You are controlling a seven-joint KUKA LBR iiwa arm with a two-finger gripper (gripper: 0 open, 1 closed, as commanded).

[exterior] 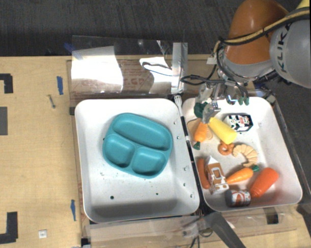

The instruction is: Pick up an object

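A teal divided tray (137, 143) is held in the left bin (90, 164). Toy foods, including a yellow corn cob (222, 131), are crowded in the right bin (285, 162). The state of the gripper (210, 106) above them cannot be told.

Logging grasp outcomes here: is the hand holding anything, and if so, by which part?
It cannot be told. The hand sits low at the back left of the right bin, above the yellow toy and orange piece; nothing visibly sits in its grip.

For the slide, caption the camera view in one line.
KUKA arm's claw hovers over the right bin of toy food, near the yellow corn; a teal divided plate sits in the left bin.
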